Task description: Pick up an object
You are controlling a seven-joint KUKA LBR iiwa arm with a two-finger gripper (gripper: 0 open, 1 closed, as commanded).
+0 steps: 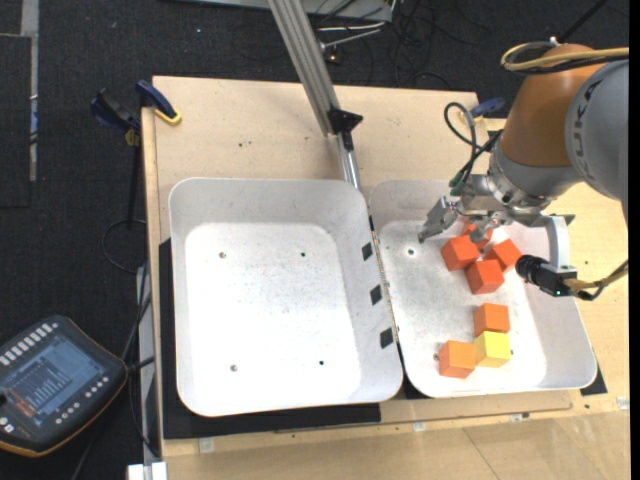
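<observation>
Jaws poised over the block cluster in the right bin

Camera view: the arm [565, 118] reaches in from the right and bends down over the far half of the right bin [560, 373], putting the gripper [462, 220] directly above a tight group of blocks. Whether the jaws stand apart or together I cannot tell; the wrist body and its cabling cover them from this angle, and nothing can be seen held between them.

Three red-orange blocks sit bunched below the wrist: the nearest one [460, 252] just under the gripper, a second [486, 275] touching it on the near side, and a third [505, 253] partly tucked beneath the wrist. Being packed together, they leave little room for a finger to slip between, which probably makes the outermost block the easier target.

Nearer the camera lie three more, well apart from the first group: an orange block [491, 318], a yellow block [494, 348] just in front of it, and another orange block [456, 358] touching the yellow one's left side.

The left bin [200, 208] lies alongside on the tabletop [250, 118]; an aluminium strut [305, 48] slants down toward the seam between the bins. A teach pendant [45, 378] rests off the tabletop's left edge.

No block appears lifted, so the pick looks not yet made.
</observation>
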